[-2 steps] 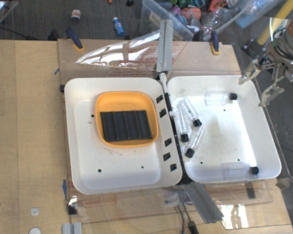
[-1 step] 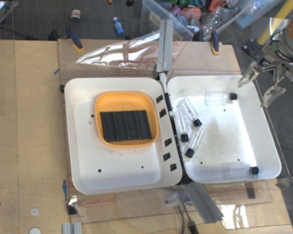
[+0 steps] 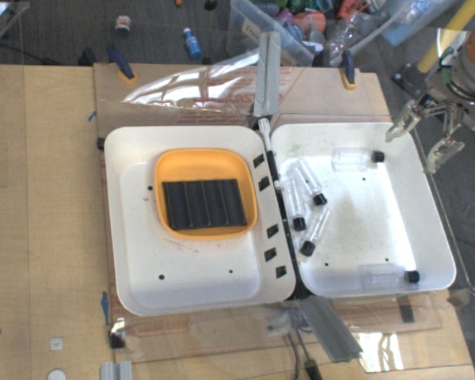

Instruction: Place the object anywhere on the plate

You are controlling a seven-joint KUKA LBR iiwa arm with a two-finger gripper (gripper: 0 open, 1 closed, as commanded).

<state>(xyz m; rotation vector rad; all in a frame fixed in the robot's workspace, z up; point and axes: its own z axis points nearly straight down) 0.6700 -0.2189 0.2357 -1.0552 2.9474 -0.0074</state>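
Clear plastic tubes with black caps are what the job turns on, and they all lie in the right bin (image 3: 427,212). A cluster of them (image 3: 305,196) sits against that bin's left side, close to the divider, angled this way and that. One tube (image 3: 352,161) lies alone near the back wall, and another tube (image 3: 388,276) rests along the front wall with its cap toward the right corner.

Over in the left bin (image 3: 134,236) sits the orange plate (image 3: 206,165), squarish with rounded corners, and a dark ribbed block (image 3: 204,204) lies flat on it.

From where I stand, the hand (image 3: 422,137) hangs over the right bin's far right corner, well apart from every tube. Its two thin fingers (image 3: 401,125) are spread wide with nothing between them.

Behind the desk (image 3: 39,212), a clear tub of bright toys (image 3: 324,6) stands on the floor.
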